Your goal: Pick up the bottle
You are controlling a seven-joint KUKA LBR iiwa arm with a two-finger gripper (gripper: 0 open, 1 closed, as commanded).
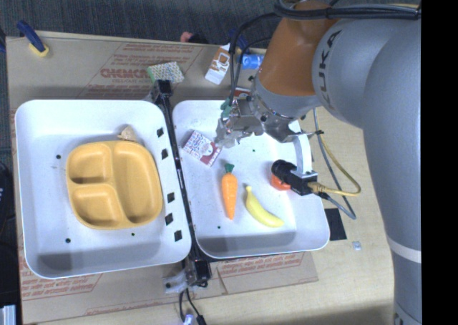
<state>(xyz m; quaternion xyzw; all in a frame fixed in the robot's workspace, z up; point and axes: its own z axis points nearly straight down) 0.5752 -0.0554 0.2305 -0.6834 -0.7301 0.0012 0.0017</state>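
My gripper [232,124] hangs low over the back left part of the right bin [315,227], just right of a red and white packet [200,147]. A small red-orange object [280,182], which may be the bottle, lies at the bin's right side. A black part of the arm [292,173] hides much of it. It is well apart from the gripper, to the gripper's right and nearer the front. I see nothing held under the gripper.
A carrot [229,195] and a banana [262,210] lie in the front of the right bin. The left bin [36,245] holds a yellow divided plate [114,184]. Small packets [218,67] lie on the cardboard behind the bins.
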